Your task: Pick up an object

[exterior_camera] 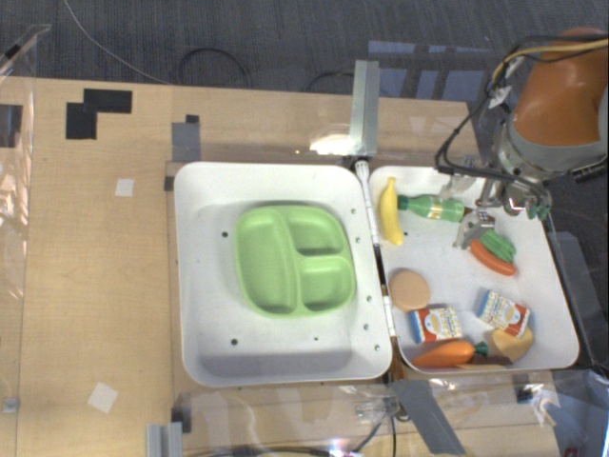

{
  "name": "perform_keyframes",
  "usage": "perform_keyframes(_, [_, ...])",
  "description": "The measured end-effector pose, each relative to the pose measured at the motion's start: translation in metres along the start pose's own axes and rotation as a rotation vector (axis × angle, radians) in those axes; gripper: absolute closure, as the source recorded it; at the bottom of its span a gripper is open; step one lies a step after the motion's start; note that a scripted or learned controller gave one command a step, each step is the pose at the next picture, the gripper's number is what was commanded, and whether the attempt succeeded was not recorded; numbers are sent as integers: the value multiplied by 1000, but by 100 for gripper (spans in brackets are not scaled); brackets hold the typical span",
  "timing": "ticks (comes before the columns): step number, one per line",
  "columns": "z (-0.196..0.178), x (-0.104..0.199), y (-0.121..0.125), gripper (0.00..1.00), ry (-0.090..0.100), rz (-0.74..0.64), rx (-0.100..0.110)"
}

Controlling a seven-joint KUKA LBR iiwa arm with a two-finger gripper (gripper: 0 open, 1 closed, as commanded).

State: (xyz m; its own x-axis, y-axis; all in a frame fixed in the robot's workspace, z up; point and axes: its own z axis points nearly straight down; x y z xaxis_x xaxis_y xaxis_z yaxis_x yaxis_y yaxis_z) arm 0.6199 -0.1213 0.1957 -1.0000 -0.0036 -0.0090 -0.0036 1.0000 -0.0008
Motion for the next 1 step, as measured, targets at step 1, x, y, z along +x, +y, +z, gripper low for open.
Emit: perform_keyframes(1, [98, 17, -22, 0, -3, -120, 1])
